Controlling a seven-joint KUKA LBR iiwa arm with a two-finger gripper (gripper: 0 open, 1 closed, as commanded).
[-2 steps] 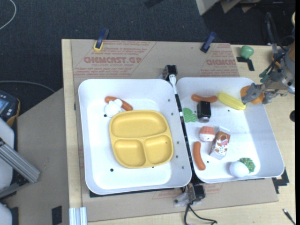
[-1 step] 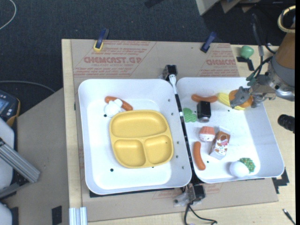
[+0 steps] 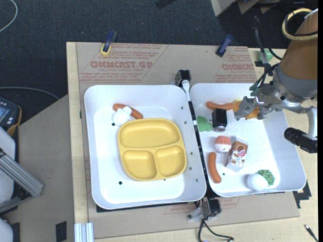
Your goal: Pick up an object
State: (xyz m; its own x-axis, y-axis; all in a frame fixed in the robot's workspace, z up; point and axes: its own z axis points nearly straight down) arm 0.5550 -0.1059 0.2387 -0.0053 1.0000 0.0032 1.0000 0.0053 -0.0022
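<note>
Camera view, single entry. Gripper [image 3: 247,108], on the grey arm with orange band entering from the 3 o'clock side, was stationed low over the far part of the right bin [image 3: 282,150]. Whether it was open or closed could not be told, nor whether it had hold of anything; an orange patch at its tip was too small to identify. Nearest candidate: an orange sausage [image 3: 220,105], lying at the gripper's 9 o'clock, close beside it, long axis running roughly 9 to 3, so pointing at the gripper end-on. A black block [image 3: 219,118] sat just beside that sausage at its 6 o'clock, near enough to crowd a grasp. Further items in the right bin, all toward the gripper's 6 to 7 o'clock and farther off: a green piece [image 3: 203,123] by the dividing wall, a small white-and-red figure [image 3: 222,144], a small carton [image 3: 237,156], a second sausage [image 3: 214,166] lying about 12 to 6, and a white ball with green top [image 3: 260,179] at the near corner. Left bin [image 3: 96,150], well apart from the gripper: a yellow divided tray [image 3: 151,149], plus a sausage with a white lump [image 3: 122,114] at the tray's 11 o'clock. Judged: the orange sausage was the likeliest pick.
</note>
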